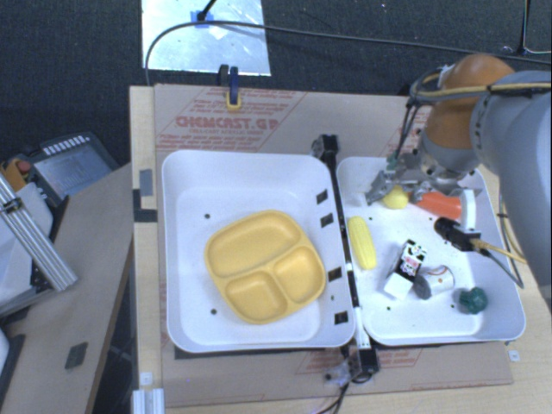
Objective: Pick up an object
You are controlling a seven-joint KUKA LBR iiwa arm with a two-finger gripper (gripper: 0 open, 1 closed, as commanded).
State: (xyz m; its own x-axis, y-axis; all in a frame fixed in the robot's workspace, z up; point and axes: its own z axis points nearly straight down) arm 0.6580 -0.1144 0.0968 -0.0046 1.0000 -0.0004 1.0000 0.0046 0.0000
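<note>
Two shallow white bins sit side by side on a printed cardboard sheet point(226, 121): the left bin point(185, 188) and the right bin point(379, 319), their inner walls touching along the middle.

One arm point(517, 136), grey with an orange band, reaches in from the right over the far part of the right bin.

One gripper point(385, 185) is lowered into the far left area of the right bin. Its opening cannot be told from this view, whether wide or narrow. No item can be confirmed as held. One small yellow ball point(395, 200) lies directly at the tip of the gripper, touching it or very nearly so; which of the two cannot be judged.

Contents, counted:

- One yellow divided tray point(263, 266), three compartments, lying flat in the left bin, toward the near right.
- One yellow corn cob point(362, 241) in the right bin, lying along its left wall, near the ball but apart from it.
- One orange carrot point(442, 203), just right of the ball, partly under the wrist.
- One black-and-white patterned piece point(407, 263), mid-bin, right of the corn cob.
- One dark green lump point(472, 299), near right corner, apart from the rest.
- One small grey piece point(423, 288), just beside the patterned piece on its near right.

Total in the right bin: six loose items. Total in the left bin: one.
</note>
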